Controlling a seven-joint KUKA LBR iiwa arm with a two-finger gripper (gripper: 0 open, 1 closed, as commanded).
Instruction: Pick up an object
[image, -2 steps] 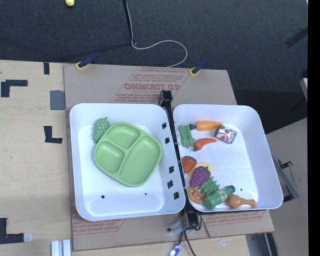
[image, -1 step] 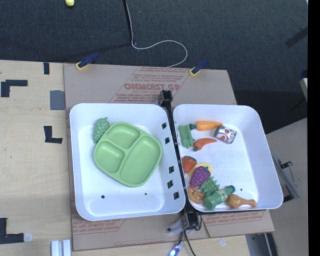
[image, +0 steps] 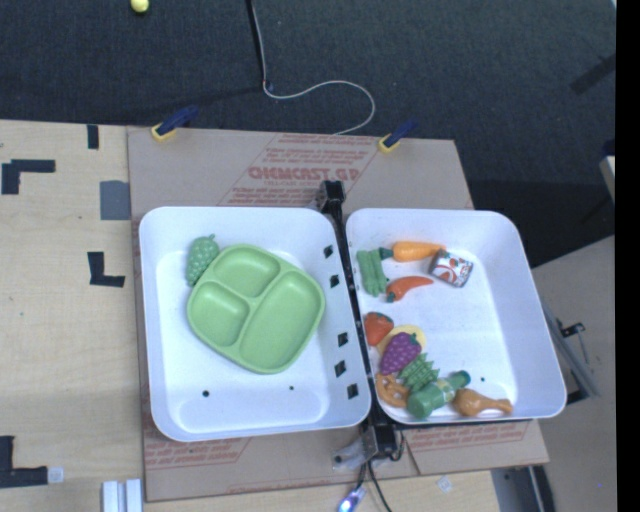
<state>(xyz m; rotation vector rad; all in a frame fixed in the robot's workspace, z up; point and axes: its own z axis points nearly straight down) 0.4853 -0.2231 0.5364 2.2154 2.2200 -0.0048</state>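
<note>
1. Two shallow white bins sit side by side on a sheet of cardboard (image: 300, 165) that lies on the table (image: 60, 300); the left bin (image: 170, 400) and the right bin (image: 520, 290) touch along their inner rims.
2. The left bin holds a light green divided plate (image: 257, 308) with three compartments, lying flat and turned at an angle.
3. A green bunch of grapes (image: 201, 257) lies just beside the plate's upper left edge, touching it or nearly so.
4. In the right bin, near the top, an orange carrot (image: 418, 250) lies level, with a small red-and-white can (image: 451, 268) on its side just to its right.
5. Green bean pods (image: 371, 271) lie close to the inner wall, and an orange chilli pepper (image: 409, 287) rests beside them, below the carrot.
6. Lower down, a red tomato-like piece (image: 377, 327) sits by the inner wall, with a purple bunch of grapes (image: 398, 353) just beneath, over a yellow piece I cannot name.
7. At the bottom of the right bin, small toy foods crowd together: a dark green leafy piece (image: 420, 372), a green cylinder-like piece (image: 432, 397) and a tan pear-shaped piece (image: 478, 404), all touching or nearly so.
8. A thin white cable (image: 300, 95) loops across the dark floor above the cardboard, and yellow-and-blue clamps (image: 175, 122) grip its top corners.
</note>
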